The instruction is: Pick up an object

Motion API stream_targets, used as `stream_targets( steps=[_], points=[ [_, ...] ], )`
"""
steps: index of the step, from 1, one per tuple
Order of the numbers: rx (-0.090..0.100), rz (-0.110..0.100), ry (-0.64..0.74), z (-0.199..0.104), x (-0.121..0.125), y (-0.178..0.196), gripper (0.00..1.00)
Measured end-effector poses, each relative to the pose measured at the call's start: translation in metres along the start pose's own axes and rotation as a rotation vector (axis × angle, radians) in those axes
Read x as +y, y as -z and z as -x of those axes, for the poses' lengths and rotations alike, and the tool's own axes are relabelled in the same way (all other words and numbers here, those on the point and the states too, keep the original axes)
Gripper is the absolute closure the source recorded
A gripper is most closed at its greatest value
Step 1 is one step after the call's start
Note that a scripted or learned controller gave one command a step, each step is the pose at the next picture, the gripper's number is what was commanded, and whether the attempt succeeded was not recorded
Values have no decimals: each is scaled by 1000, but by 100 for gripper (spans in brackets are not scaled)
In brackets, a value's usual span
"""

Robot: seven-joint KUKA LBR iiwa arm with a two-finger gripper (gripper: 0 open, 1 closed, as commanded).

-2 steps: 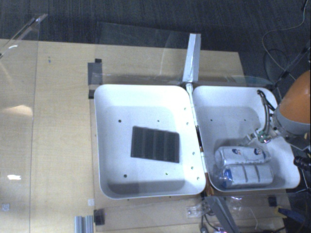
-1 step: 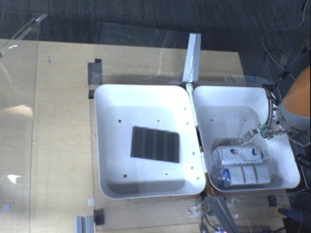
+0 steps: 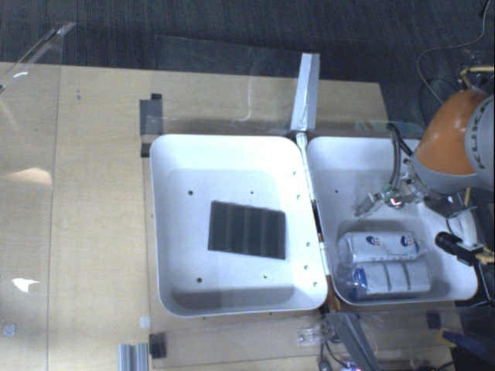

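Observation:
A dark ribbed rectangular pad [image 3: 247, 229] lies flat in the middle of the left bin [image 3: 174, 176]. Two clear plastic bottles lie on their sides near the front of the right bin [image 3: 340, 161]: one with a white label [image 3: 381, 246], and one with a blue cap [image 3: 390, 278] just in front of it. My gripper [image 3: 384, 200] hangs over the middle of the right bin, just behind the labelled bottle and apart from it. The grey arm with its orange band [image 3: 456, 137] reaches in from the right.
A metal strip [image 3: 306, 91] stands behind the seam between the bins. Cables and a black fitting [image 3: 456, 246] lie along the right bin's right rim. Bare wooden bench [image 3: 77, 207] spreads to the left.

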State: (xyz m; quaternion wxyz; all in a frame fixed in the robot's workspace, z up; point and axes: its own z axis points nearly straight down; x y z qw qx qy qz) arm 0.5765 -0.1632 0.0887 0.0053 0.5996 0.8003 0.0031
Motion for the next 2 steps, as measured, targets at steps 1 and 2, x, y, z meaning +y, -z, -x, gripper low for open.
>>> stream_targets(
  steps=[1,2],
  points=[
    [3,-2,-65,-54,53,-1,0],
    [-11,31,-144,-69,-53,33,0]
  ],
)
